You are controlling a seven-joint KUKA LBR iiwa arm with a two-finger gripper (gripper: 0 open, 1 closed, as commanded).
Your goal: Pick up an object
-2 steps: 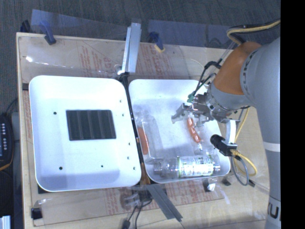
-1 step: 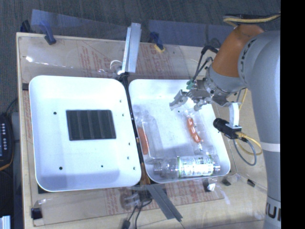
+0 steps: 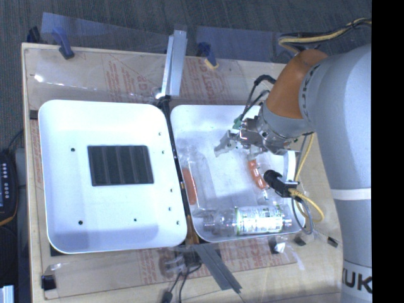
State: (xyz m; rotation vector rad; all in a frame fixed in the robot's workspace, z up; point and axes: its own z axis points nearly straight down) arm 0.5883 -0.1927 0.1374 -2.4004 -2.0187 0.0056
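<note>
Nearest, on its side along the near wall of the right bin (image 3: 189, 122): clear plastic bottle (image 3: 249, 221) with a green-and-white label. Just beyond, an orange tube (image 3: 189, 185) by the left wall and an orange piece (image 3: 255, 174) to the right. Farther, above the bin, claw (image 3: 228, 141); grip state impossible to tell. Left bin (image 3: 57, 169): dark ribbed panel (image 3: 120, 165). All on the bench (image 3: 95, 81).

Two white bins are being carried side by side by a wooden bench (image 3: 95, 81). A dark ribbed panel (image 3: 120, 165) is being shown in the left bin (image 3: 57, 125); blue clamps (image 3: 63, 48) are gripping the bench's far edge.
</note>
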